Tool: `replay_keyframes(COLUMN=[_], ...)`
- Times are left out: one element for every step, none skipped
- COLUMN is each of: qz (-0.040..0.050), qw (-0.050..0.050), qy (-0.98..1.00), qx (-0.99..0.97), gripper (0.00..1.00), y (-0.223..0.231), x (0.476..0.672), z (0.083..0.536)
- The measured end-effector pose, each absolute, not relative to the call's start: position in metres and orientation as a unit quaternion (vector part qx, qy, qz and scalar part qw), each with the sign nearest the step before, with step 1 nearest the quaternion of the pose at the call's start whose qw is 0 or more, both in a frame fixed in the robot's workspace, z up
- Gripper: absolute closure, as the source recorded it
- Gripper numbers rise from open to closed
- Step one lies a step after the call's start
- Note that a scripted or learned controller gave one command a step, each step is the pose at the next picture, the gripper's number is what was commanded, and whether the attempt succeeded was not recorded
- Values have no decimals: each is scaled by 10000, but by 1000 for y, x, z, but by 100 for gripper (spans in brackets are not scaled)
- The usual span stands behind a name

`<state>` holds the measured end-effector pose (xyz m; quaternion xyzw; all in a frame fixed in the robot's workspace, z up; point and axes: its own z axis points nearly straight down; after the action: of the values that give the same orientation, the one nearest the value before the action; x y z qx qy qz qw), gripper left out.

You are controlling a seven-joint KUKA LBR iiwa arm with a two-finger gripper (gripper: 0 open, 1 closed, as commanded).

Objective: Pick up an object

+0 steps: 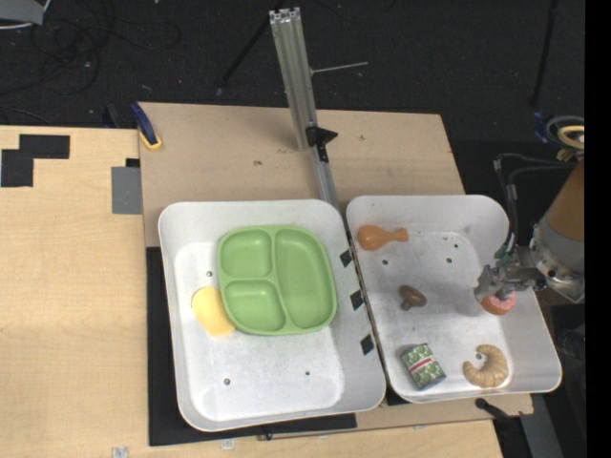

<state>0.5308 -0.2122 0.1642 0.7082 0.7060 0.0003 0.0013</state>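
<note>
Pincer (498, 289): low at the right bin's (449, 213) right wall, over a small reddish piece (497, 302); I cannot tell whether it has hold of anything.

Left bin (191, 370): well left of the pincer, across the divide.
Green tray (277, 281): inside it, three compartments.
Yellow item (211, 311): touching the tray's far side.
Croissant (488, 365): just nearer the camera.
Orange drumstick (381, 238): left and away.
Green packet (421, 365): left, nearer.
Brown lump (411, 298): directly left.

I judge the reddish piece light, rounded, possibly slippery; take it across its middle. Wall crowds the right; open floor lies leftward.
</note>
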Motion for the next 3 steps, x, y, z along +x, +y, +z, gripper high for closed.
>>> replay_keyframes(qz=[8, 1, 1], qw=[18, 0, -20], qy=[7078, 7077, 7090], qx=[7064, 7065, 7052], gripper=[100, 100, 100], y=[-211, -212, -158], x=[539, 540, 555], z=[224, 235, 224])
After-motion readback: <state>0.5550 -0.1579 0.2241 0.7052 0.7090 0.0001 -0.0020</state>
